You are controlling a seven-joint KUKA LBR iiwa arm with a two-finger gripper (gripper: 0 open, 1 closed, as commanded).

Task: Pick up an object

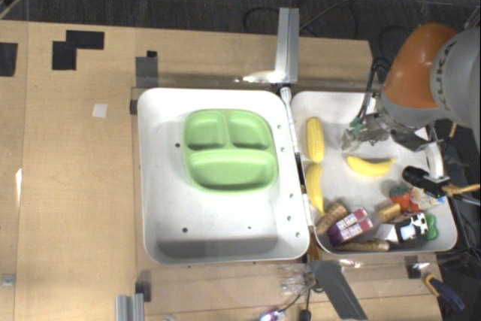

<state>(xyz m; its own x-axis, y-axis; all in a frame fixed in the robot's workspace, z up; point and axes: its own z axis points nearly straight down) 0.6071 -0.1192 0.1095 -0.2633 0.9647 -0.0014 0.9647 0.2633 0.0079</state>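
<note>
While the arm [440,83] reaches over the right bin [331,105], the left bin [154,184] beside it carries a green tray [229,149]. Within the right bin, the banana [370,165] lies just below the gripper [366,133], its long axis running across the bin, left to right. Whether the claw is open cannot be told; nothing shows in its grasp. Two corn cobs [315,140] lie left of the banana, near the bin's left wall.

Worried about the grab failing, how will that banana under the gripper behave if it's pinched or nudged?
The banana looks like smooth toy plastic, so probably light, stiff and slippery. Lying curved on the bin floor, it may spin or rock if nudged. The gripper hangs just above it.
</note>
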